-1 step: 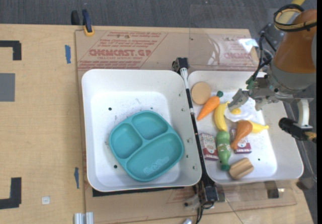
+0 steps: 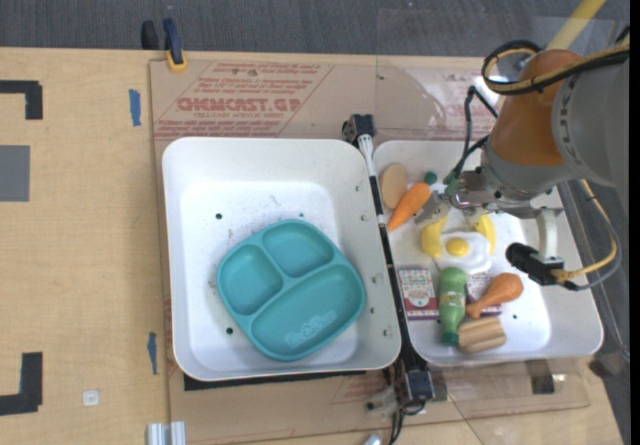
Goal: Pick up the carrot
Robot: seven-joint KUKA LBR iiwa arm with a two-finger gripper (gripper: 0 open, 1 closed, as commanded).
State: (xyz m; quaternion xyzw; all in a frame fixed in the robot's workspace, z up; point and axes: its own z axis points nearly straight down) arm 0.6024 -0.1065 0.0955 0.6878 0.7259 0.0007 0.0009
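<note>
The gripper (image 2: 452, 195) hangs low over the right bin (image 2: 575, 328), just beside the green top of the carrot (image 2: 409, 205); whether it is open or closed I cannot tell. The carrot lies near the bin's left wall, its long axis slanting, tip pointing down-left, leaves up-right. A fried egg (image 2: 459, 248) lies just below. The left bin (image 2: 190, 233) holds a teal divided plate (image 2: 290, 288)
</note>
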